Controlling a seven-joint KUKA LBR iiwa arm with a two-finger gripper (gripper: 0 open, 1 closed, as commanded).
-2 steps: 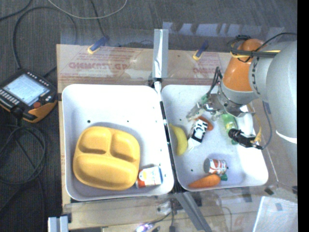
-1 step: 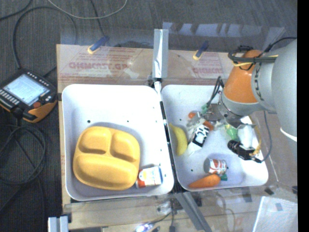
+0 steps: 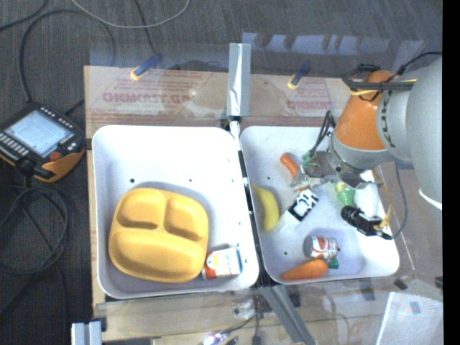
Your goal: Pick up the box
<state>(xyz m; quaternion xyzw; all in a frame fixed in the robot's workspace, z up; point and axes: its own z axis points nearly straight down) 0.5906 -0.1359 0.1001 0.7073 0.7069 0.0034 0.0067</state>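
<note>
**Arm over the right bin, box in the left**

The box (image 3: 223,262), a small orange-and-white carton, lies at the left bin's (image 3: 172,139) five o'clock corner, touching the yellow divided tray (image 3: 158,233) that fills that bin's lower half. Well apart from it, the gripper (image 3: 310,180) hangs over the right bin (image 3: 273,264), near a black-and-white block (image 3: 303,205); whether it is apart or together I cannot tell. Around it: a banana (image 3: 268,207) at nine o'clock, a can (image 3: 321,247) and a carrot (image 3: 305,269) toward six, an orange piece (image 3: 289,164) at eleven.
</note>
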